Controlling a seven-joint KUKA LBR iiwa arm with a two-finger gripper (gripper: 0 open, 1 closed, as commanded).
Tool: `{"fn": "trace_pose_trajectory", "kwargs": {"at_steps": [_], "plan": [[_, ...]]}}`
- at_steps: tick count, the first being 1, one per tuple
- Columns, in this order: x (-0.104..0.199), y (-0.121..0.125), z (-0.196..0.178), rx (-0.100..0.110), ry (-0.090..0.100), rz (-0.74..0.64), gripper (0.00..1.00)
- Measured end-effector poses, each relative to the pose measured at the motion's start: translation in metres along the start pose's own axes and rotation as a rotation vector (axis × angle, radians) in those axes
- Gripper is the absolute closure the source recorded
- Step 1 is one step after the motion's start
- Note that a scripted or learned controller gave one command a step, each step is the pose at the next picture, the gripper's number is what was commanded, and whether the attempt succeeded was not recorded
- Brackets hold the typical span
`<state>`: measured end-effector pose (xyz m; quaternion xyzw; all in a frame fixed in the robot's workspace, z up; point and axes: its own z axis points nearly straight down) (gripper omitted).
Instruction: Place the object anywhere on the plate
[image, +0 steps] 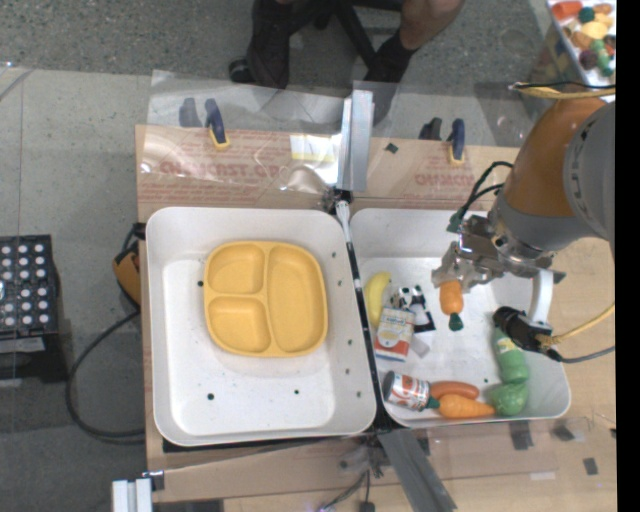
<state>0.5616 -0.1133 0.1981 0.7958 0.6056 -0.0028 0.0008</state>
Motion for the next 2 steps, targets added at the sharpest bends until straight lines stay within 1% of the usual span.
{"fn": "trace_pose_trajectory", "kwargs": {"at_steps": [1,2], "plan": [[0.099,-0.006,-0.019,0.0,0.004,-0.05,1.0],[0.169,-0.023,-0.014,0.001,0.003,0.003,1.0]]}}
